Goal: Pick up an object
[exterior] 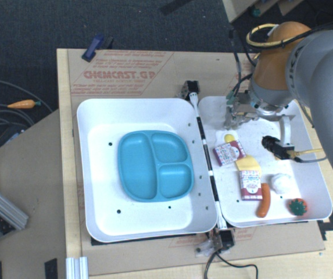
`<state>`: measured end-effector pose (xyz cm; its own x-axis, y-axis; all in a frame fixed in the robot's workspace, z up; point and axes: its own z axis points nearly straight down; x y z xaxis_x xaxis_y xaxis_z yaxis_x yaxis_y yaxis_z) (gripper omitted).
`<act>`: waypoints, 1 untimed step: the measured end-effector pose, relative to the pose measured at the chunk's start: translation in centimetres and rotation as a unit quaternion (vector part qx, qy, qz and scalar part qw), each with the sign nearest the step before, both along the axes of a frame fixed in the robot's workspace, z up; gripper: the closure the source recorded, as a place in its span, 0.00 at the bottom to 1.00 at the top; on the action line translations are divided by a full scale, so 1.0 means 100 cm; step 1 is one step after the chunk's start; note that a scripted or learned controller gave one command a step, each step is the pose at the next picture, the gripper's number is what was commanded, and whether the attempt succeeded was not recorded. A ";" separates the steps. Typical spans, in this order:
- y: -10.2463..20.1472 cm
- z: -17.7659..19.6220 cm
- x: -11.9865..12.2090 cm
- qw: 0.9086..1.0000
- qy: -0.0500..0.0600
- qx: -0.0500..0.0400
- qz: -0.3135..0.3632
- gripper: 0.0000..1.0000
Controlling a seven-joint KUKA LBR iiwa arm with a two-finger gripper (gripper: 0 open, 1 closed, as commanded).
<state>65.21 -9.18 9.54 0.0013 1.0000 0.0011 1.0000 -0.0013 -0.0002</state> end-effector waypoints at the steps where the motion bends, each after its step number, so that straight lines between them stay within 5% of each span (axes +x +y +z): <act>1: 0.000 0.000 0.000 1.000 0.000 0.000 0.000 0.00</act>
<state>65.20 -9.18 9.51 0.0017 1.0000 0.0013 1.0000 -0.0017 -0.0006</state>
